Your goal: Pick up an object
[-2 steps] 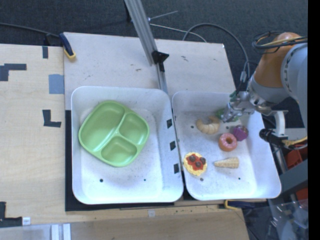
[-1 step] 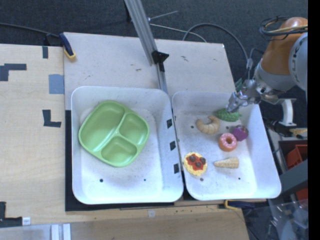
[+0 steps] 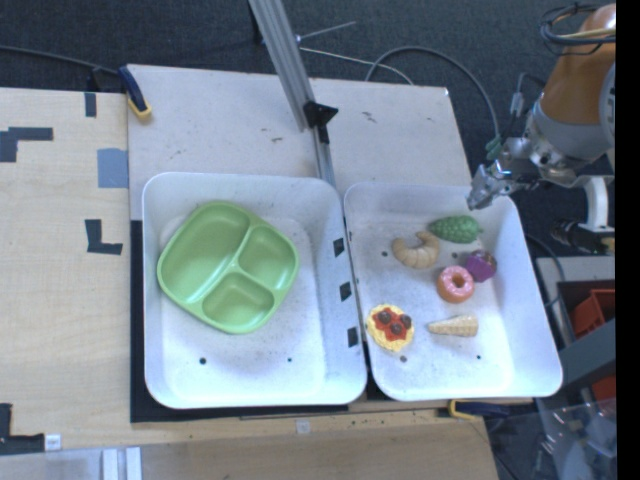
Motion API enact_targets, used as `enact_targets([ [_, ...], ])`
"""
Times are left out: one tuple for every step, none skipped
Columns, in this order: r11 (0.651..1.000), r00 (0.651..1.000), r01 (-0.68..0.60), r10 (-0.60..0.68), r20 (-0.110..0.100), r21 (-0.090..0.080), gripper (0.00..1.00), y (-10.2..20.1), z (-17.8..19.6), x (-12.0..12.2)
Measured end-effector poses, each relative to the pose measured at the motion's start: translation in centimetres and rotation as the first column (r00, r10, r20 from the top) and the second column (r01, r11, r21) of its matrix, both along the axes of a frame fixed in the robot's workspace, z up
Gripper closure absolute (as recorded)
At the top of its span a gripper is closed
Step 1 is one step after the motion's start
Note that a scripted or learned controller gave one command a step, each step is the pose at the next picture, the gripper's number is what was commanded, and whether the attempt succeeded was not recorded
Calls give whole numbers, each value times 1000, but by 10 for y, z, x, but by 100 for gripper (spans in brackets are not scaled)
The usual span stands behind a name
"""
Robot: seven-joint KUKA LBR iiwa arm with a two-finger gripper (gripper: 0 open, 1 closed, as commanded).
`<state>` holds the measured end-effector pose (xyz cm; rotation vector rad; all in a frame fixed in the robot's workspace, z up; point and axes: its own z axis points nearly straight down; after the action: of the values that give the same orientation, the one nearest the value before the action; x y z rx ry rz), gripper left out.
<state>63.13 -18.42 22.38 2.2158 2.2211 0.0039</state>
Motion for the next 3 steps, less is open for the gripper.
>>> enact_targets([
  [1000,1000,-3,3,-7,2,100,50,-9,-6],
  [1000,1000,-4,4,-7,3,100,100,0,-23],
  [1000,1000,-4,4,-7,2,100,156,-8,-40],
])
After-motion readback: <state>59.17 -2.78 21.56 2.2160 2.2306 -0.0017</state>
